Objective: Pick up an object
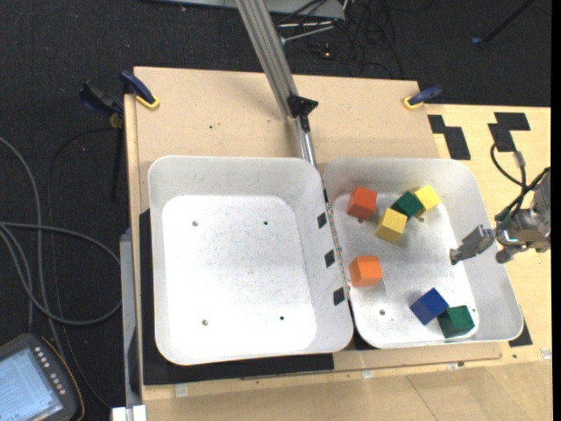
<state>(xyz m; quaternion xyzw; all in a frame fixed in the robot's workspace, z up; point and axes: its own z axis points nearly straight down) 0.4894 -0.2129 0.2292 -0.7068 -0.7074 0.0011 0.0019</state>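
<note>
The right bin point(491, 327) holds several small cubes. An orange cube point(362, 203) lies at its upper left. To its right a yellow cube point(392, 224), a green cube point(408, 204) and another yellow cube point(427, 198) cluster together. A second orange cube point(365, 270) sits near the left wall. At the front, a blue cube point(429, 305) touches a green cube point(456, 320). My gripper point(484, 251) hovers over the bin's right rim, well right of the cubes. Its fingers look spread and open, with nothing between them.
The left bin point(166, 235) sits beside the right one, and they share a middle edge. A slanted metal pole point(272, 51) runs from the top down to the bins' junction. Clamps point(140, 90) mark the bench's rear corners.
</note>
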